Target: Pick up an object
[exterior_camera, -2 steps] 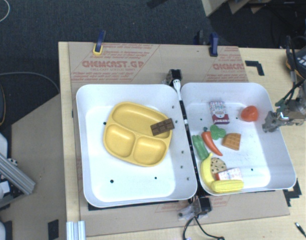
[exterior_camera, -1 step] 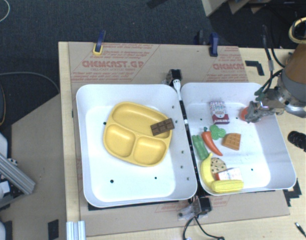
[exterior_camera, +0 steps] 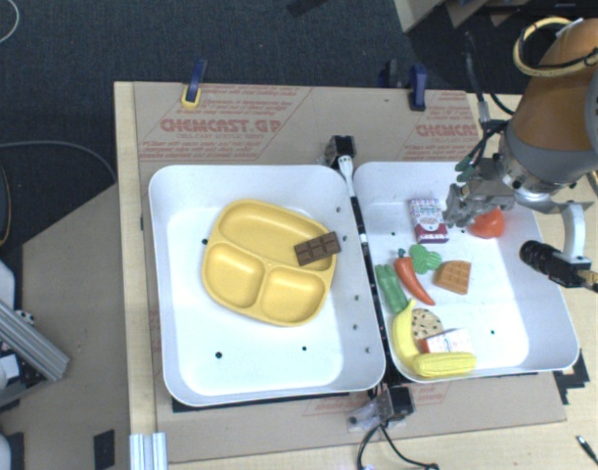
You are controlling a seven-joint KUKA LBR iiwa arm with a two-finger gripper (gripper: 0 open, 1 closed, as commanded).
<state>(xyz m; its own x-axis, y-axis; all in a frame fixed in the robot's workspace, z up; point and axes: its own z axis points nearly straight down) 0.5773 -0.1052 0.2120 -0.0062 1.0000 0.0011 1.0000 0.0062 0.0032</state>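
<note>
The right bin (exterior_camera: pixel 533 346) holds several toy foods: a red-and-white packet (exterior_camera: pixel 428 218), a red tomato (exterior_camera: pixel 487 224), a carrot (exterior_camera: pixel 412 277), a green pepper (exterior_camera: pixel 389 286), a waffle (exterior_camera: pixel 454 276), a banana (exterior_camera: pixel 405 332), a cookie (exterior_camera: pixel 426 322), a corn cob (exterior_camera: pixel 445 364). My gripper (exterior_camera: pixel 462 207) hangs low over the bin's far part, between the packet and the tomato. Nothing shows between its fingers.
The left bin (exterior_camera: pixel 181 341) carries a yellow divided plate (exterior_camera: pixel 267 260) with a brown chocolate bar (exterior_camera: pixel 316 250) on its right rim. A black divider (exterior_camera: pixel 356 225) runs between the bins. Clamps (exterior_camera: pixel 192 91) sit at the bench's far edge.
</note>
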